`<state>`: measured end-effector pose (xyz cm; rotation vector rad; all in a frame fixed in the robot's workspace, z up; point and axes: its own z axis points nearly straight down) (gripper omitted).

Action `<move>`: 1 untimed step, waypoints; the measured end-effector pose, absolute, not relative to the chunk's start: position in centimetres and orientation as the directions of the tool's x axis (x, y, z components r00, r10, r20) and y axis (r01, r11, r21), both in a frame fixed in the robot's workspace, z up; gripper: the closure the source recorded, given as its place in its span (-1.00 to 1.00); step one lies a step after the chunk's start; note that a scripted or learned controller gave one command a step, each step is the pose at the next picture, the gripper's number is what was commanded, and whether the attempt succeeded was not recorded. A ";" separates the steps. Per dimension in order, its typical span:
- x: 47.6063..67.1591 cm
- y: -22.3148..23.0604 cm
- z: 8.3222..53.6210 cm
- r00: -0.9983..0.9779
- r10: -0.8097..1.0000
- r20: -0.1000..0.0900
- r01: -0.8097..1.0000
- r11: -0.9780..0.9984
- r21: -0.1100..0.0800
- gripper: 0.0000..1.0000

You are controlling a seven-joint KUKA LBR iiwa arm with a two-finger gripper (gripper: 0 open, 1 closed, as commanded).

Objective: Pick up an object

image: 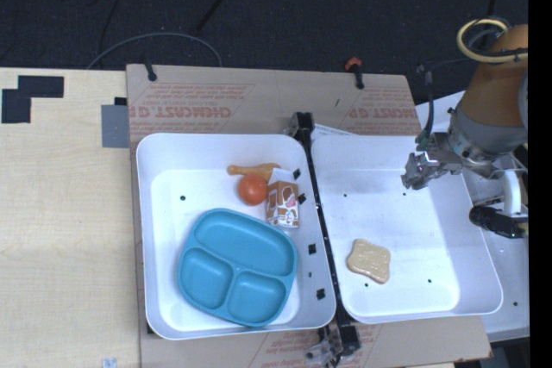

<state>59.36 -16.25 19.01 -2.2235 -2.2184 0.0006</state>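
Observation:
My gripper [416, 175] hangs over the right bin's [392, 306] far right part, near its back wall. Nothing shows between its fingers. A tan slice of toast [369, 260] lies on the right bin's floor, toward the front left, well away from the gripper. In the left bin [159, 185] sit a blue divided plate [237, 266], a red tomato [253, 190], an orange carrot-like piece [252, 171] and a small brown-and-white carton [283, 204].
A black divider [312, 211] runs between the two bins. Cardboard [259, 99] lies under and behind them. The arm's grey wrist and orange band [492, 90] stand at the right edge. A light wooden bench top [60, 220] spreads to the left.

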 end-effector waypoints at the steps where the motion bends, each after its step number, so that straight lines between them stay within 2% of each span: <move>1: 59.8 -15.3 24.3 -0.002 1.000 0.000 1.000 0.002 0.002 1.00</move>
